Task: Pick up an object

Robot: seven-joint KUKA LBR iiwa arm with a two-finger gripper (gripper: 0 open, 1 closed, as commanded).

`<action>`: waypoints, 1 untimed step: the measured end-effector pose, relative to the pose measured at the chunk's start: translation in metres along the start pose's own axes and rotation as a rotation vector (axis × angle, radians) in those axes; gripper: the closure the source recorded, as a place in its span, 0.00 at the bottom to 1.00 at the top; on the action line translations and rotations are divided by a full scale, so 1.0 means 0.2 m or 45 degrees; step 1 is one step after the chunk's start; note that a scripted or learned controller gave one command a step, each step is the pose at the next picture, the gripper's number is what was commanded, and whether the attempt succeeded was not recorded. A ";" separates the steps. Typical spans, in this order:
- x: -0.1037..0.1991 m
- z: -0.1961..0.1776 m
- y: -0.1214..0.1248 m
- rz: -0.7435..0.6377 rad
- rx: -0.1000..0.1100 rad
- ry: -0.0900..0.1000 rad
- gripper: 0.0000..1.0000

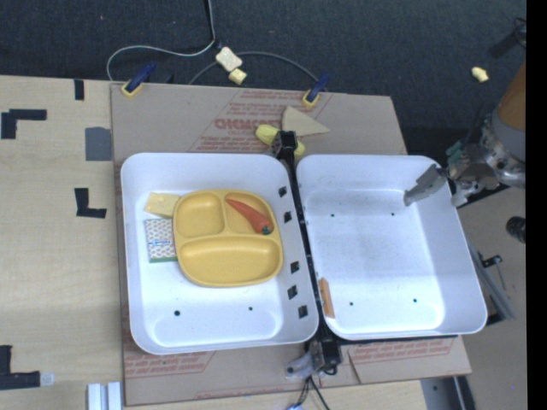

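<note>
1. Hanging at the right bin's (389, 314) upper right rim, the end effector (425, 185) shows as a grey, angular metal shape with a pale pointed finger slanting down toward the bin floor; whether it is wide or narrow cannot be told, and nothing shows between its fingers.
2. Just beneath and to the left of the end effector, the right bin is a shallow, smooth white plastic tray with rounded corners; a thin orange-brown stick (326, 297) lies along its left wall, well away from the end effector.
3. Further left, beyond the black divider where the bins touch, the left bin (214, 327) has the same white moulded shape.
4. Inside the left bin sits a yellow plate (226, 259), glossy and rounded, split into three compartments.
5. A red pepper-shaped object (251, 213) with a green tip lies slantwise in the plate's upper right compartment.
6. A pale yellow wedge (160, 203) and a small patterned sponge-like block (159, 238) lie against the plate's left side, farthest from the end effector.
7. Both bins rest on a brown cardboard sheet (239, 118) over the pale wood-grain desk (51, 272).
</note>
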State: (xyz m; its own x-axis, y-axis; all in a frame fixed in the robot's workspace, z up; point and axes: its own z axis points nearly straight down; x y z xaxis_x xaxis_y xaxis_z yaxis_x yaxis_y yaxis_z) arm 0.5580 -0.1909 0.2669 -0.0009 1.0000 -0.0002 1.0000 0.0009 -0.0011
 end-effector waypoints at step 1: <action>0.40 0.67 0.44 -0.012 -0.002 0.002 0.00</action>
State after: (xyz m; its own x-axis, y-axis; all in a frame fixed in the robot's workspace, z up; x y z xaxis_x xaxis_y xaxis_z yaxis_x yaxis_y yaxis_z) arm 0.6463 -0.1108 0.1321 -0.0100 0.9999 0.0016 0.9999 0.0100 0.0003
